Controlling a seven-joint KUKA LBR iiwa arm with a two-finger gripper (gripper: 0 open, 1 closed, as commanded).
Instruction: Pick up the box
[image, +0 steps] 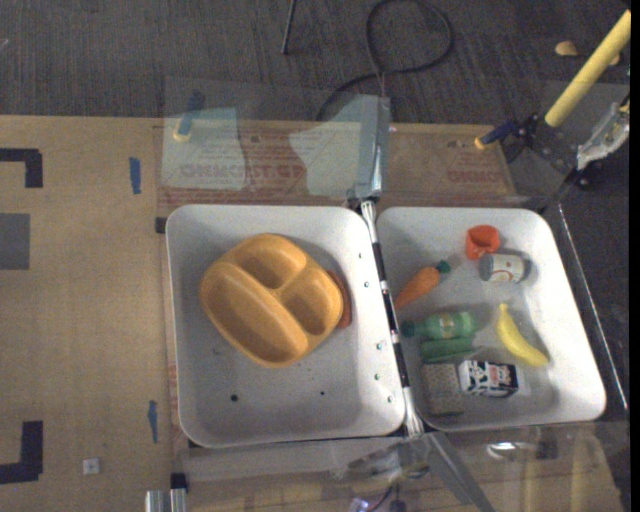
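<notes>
The box (489, 378), a small black-and-white carton, lies at the near side of the right bin (575, 300). A grey sponge (441, 387) touches its left end, a green bottle (441, 327) lies just beyond, and a banana (520, 337) sits close at its far right. The left bin (190, 380) holds a yellow divided plate (270, 298).

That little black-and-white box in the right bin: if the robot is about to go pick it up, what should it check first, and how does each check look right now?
1. Box located: ok, it lies flat near the front of the right bin.
2. Top of box uncovered: ok, nothing lies on it.
3. Room on its left: not ok, a grey block sits right against it.
4. Room behind it: cannot tell, the green bottle and banana are close.
5. Left bin uninvolved: ok, it holds the yellow divided plate.
</notes>
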